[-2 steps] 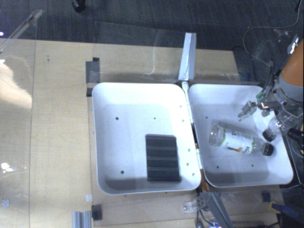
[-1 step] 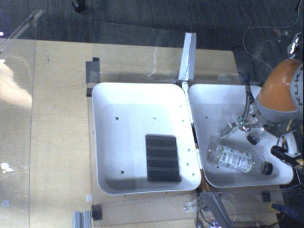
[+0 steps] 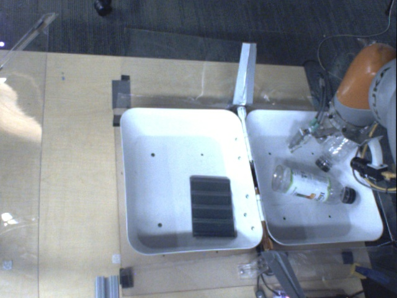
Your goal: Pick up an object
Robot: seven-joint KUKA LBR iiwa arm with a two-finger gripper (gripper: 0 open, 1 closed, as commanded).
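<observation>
The gripper (image 3: 305,135) hovers over the right bin (image 3: 273,228); whether it is apart or together I cannot tell. Below it a clear bottle (image 3: 310,185) lies lengthwise left-right, dark cap rightward, its label unreadable.

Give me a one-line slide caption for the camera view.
Arm's claw reaches into the right bin above a clear bottle; black ridged block lies in the left bin.

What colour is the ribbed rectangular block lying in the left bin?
Black, or a very dark grey. The ribbed block shows clearly against the white left bin in the camera view.
</observation>
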